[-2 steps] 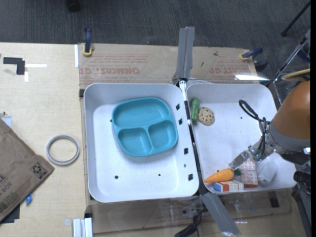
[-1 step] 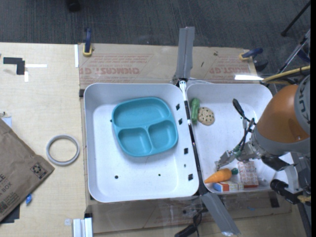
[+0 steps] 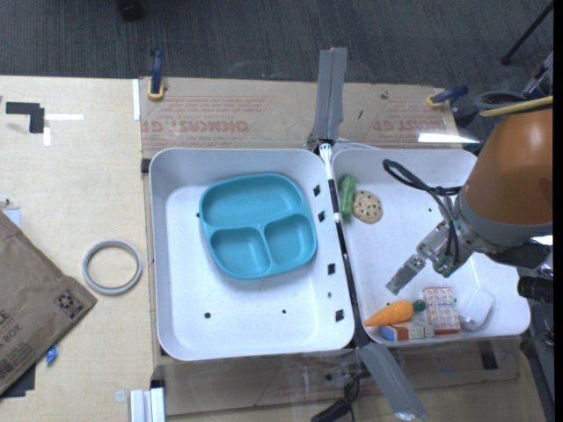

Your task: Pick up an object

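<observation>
- Tabletop [image 3: 70,200]: carries two shallow white bins side by side, the left bin [image 3: 176,323] and the right bin [image 3: 400,161], their inner rims touching along the centre line.
- Left bin: holds one blue divided tray [image 3: 258,225] with three compartments, lying flat near the bin's centre, slightly toward 12 o'clock.
- Right bin, 10 o'clock corner: a green vegetable toy [image 3: 347,195] lies against the inner wall; a cookie [image 3: 367,207] rests just beside it, at its 3 o'clock side.
- Right bin, 6 o'clock edge: a toy carrot [image 3: 391,313] lies with its tip pointing toward 9 o'clock; a small printed box [image 3: 440,309] sits just beside it at 3 o'clock, and a flat orange-and-blue item [image 3: 406,332] lies beneath the carrot, toward 6 o'clock. A pale white object [image 3: 478,309] rests at 3 o'clock of the box.
- Arm: enters from 3 o'clock; the orange band [image 3: 519,170] sits over the right bin's outer edge.
- End effector [image 3: 403,279]: positioned above the bin floor, at 12 o'clock of the carrot and apart from it — nothing is visible between its fingers; whether they are released or clenched cannot be determined.
- Outside the bins: a tape ring [image 3: 112,265] lies on the tabletop at 9 o'clock of the left bin, with a cardboard box [image 3: 31,310] further toward 8 o'clock.
</observation>
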`<state>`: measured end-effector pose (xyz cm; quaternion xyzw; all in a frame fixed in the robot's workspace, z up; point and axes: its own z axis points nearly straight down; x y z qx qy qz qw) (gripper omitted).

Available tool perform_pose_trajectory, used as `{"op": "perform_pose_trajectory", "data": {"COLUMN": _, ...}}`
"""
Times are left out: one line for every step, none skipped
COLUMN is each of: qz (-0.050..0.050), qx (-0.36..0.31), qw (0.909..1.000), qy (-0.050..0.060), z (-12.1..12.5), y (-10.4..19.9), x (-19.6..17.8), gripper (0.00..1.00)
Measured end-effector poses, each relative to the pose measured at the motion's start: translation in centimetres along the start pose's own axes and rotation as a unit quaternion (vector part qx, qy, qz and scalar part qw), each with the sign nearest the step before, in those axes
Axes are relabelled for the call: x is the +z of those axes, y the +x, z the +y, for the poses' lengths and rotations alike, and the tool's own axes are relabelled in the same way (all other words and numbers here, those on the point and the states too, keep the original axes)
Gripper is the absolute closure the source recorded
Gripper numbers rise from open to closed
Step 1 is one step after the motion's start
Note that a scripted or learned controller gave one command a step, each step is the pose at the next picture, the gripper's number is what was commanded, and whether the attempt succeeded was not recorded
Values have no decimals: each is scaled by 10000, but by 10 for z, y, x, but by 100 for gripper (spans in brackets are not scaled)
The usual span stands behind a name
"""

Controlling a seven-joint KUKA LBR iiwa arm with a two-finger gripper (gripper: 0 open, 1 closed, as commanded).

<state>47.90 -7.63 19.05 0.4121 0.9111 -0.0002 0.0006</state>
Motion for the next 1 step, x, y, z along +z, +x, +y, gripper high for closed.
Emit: {"op": "perform_pose_trajectory", "data": {"qz": -13, "qx": 172, "qw": 9999, "qy": -13, "z": -18, "y": -21, "x": 98, "gripper": 0}}
